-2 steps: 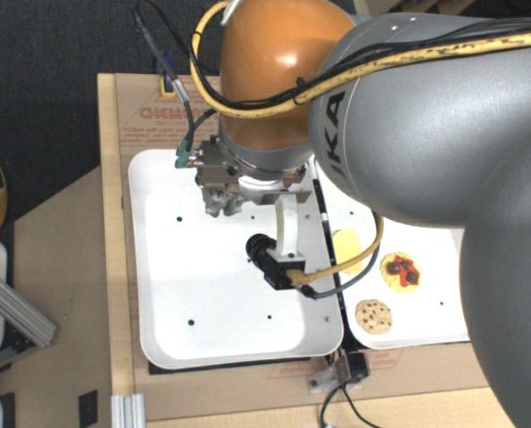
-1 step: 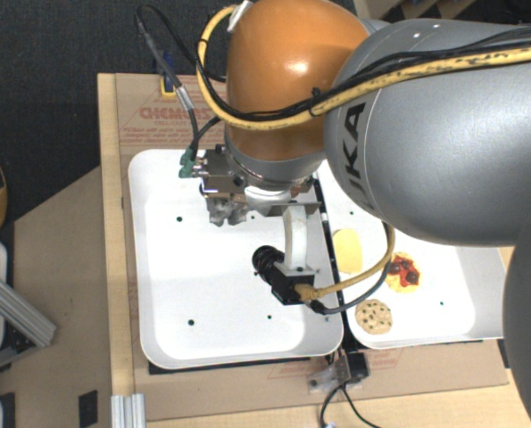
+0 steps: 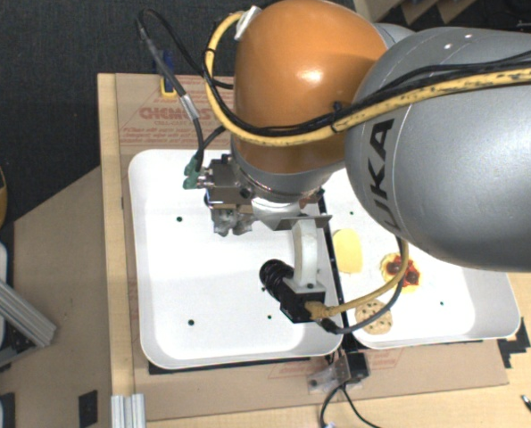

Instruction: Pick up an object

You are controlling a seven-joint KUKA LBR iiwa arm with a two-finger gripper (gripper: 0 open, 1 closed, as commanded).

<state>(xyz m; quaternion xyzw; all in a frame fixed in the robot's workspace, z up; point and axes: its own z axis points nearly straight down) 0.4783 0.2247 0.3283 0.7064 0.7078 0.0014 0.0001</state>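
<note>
Looming closest to the lens, the grey arm (image 3: 452, 141) and its orange band (image 3: 301, 69) fill the upper right and hide much of the two white bins below. Beneath the band the wrist hangs over the left bin (image 3: 176, 266), and the jaws (image 3: 232, 217) appear to sit low over its bare white floor, near its upper middle; whether they are spread or closed cannot be told from this slant, and nothing shows between them. Objects to pick lie in the right bin (image 3: 479, 319), past the dark divider: a pale yellow piece (image 3: 347, 250) just beside the divider, a small orange-red item (image 3: 402, 270) near it, and a brown speckled cookie-like disc (image 3: 374, 315) close to the front rim. Likely risk: the jaws seem well apart from all three, so closing here would catch nothing. Another hazard is the yellow cable (image 3: 372, 297) looping low over the right bin, which could drag across the small pieces and shift them.
</note>
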